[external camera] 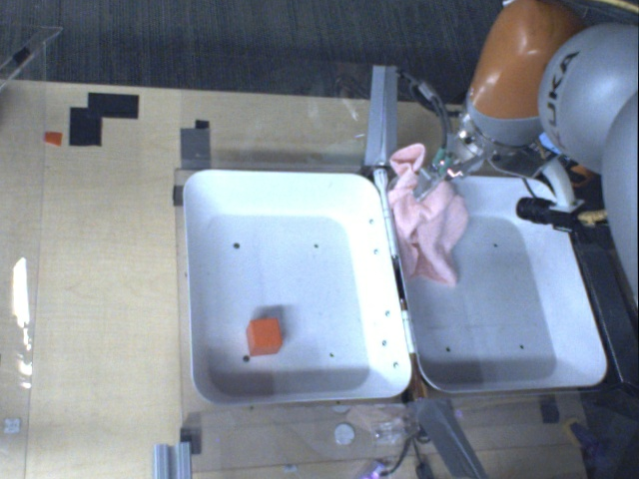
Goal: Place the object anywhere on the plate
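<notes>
A pink cloth (427, 226), soft and crumpled into loose folds, hangs bunched at the far left corner of the right bin (519, 357), its upper part lapping against the divider between the two bins and its lower folds trailing onto the bin floor. The gripper (436, 180) pinches the top of the cloth, with a fold of pink fabric caught between its fingers. The grey arm (584, 88), with its orange band, reaches in from the far right. The left bin (290, 267) holds a small orange block (265, 336) near its front left area, well apart from the cloth. Both bins are shallow, white and rounded at the corners, sitting side by side on a pale wooden bench (90, 297). Black shapes (100, 116) and a small orange mark (53, 139) lie on the bench at the far left, and dark carpet (250, 18) runs beyond its far edge.
</notes>
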Action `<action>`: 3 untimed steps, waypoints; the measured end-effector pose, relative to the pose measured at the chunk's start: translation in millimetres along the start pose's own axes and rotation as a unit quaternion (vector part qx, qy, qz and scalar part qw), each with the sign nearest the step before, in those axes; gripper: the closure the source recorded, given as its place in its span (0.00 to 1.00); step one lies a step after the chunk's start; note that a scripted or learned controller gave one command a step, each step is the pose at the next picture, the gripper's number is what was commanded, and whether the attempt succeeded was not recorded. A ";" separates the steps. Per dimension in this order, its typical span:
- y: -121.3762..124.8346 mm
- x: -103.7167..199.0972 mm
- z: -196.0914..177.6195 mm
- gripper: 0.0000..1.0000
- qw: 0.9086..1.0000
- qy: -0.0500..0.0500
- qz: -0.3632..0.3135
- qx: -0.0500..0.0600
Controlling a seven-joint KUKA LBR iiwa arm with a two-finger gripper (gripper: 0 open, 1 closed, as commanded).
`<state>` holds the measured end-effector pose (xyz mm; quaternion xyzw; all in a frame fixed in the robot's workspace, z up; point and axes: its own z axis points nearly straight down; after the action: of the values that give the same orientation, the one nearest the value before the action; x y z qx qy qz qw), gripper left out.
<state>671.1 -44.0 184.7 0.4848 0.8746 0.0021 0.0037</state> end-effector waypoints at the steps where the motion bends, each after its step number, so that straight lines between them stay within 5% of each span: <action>1: 3.4 -0.8 -39.9 1.00 1.000 0.000 -0.002 0.000; 2: -8.5 40.7 -34.6 1.00 0.979 0.001 -0.203 0.000; 3: -18.2 96.7 -42.2 1.00 0.919 0.001 -0.394 -0.001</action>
<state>604.1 28.4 226.4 0.1011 0.9949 0.0015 0.0037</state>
